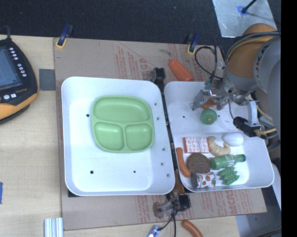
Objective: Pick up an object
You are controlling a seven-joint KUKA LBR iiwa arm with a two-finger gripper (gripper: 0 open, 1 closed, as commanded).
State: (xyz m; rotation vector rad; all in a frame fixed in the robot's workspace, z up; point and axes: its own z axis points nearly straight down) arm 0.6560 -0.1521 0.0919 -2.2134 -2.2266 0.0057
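The grey arm with its orange band [251,58] is reaching in over the back right corner of the right shallow white bin [180,98]. The left shallow white bin [79,177] is carrying a pale green three-compartment plastic tray [122,123] near its centre. The two-finger gripper [207,100] is hanging low near the right bin's back edge; grip state: cannot tell. A small green round ball-like toy [208,116] is lying just in front of it. Toy foods are crowding the front edge: white egg [233,139], green bottle [227,160], brown disc [198,162].
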